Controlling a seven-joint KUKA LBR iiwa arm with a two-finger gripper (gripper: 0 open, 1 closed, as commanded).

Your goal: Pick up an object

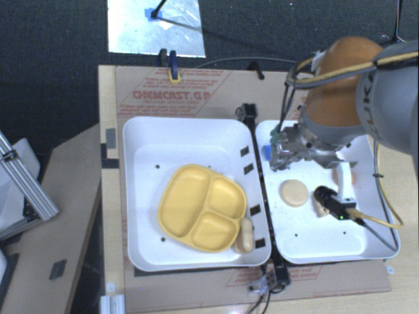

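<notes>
Right now the gripper (283,154) sits low over the upper left part of the right bin (327,247), close to the wall between the two bins. I cannot tell if the claw is wide or narrow. A round tan disc (294,192) lies just below it, near the middle of the frame. A small blue thing (266,152) peeks out beside the claw. The left bin (141,175) holds a yellow tray (200,208) with three parts, and a pale lump (245,235) touches the tray's lower right edge.
</notes>
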